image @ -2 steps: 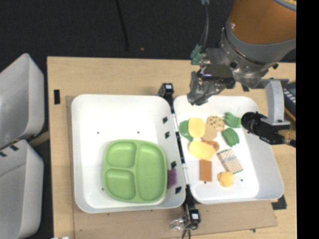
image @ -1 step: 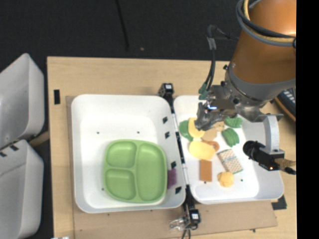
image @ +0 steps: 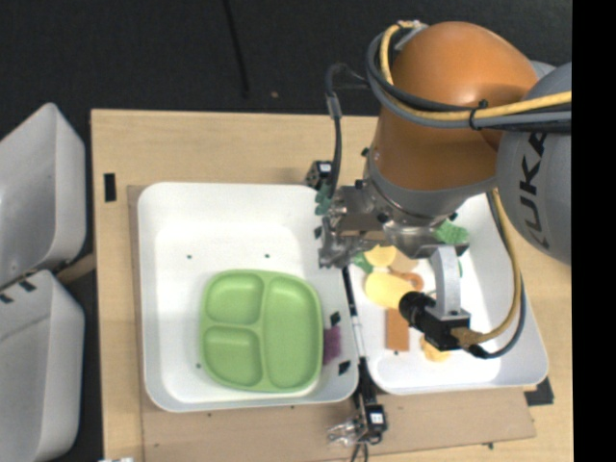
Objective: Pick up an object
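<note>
My gripper (image: 371,243) hangs under the big orange wrist band, low over the back left part of the right bin (image: 510,354). Just below it lie yellow pieces (image: 385,285), one pale and rounded. A brown rectangular block (image: 397,333) lies nearer the front, with another yellow piece (image: 435,354) beside it. A green item (image: 450,231) peeks out from behind the arm at the back. The arm hides much of the right bin's contents.
The left bin (image: 192,219) holds a green divided plate (image: 262,330) at its front right. A small purple item (image: 333,343) sits between the plate and the bin's right wall. Black cables and a black fitting (image: 433,320) hang over the right bin.
</note>
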`<state>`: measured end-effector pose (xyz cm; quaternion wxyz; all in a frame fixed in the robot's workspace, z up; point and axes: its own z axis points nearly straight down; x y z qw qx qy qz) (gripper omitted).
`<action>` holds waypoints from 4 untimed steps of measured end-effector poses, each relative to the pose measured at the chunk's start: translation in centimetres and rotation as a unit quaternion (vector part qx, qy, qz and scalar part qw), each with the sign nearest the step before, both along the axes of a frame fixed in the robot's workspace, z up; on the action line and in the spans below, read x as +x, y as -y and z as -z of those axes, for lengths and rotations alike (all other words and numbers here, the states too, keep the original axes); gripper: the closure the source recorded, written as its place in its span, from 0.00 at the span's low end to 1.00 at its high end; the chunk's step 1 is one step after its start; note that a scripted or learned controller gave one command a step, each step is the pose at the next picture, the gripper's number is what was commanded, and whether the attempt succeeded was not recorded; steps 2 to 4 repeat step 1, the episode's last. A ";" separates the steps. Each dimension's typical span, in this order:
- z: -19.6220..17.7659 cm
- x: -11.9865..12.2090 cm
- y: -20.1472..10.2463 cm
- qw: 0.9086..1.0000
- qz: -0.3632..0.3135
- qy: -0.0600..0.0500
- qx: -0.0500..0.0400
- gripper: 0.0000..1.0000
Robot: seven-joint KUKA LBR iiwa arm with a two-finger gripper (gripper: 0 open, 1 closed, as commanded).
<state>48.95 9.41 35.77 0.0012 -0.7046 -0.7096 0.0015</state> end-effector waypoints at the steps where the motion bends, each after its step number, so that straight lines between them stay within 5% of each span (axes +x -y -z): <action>1: -8.8 0.1 6.0 1.000 0.006 0.008 0.000 1.00; 4: -8.8 0.1 6.0 1.000 0.006 0.008 0.000 1.00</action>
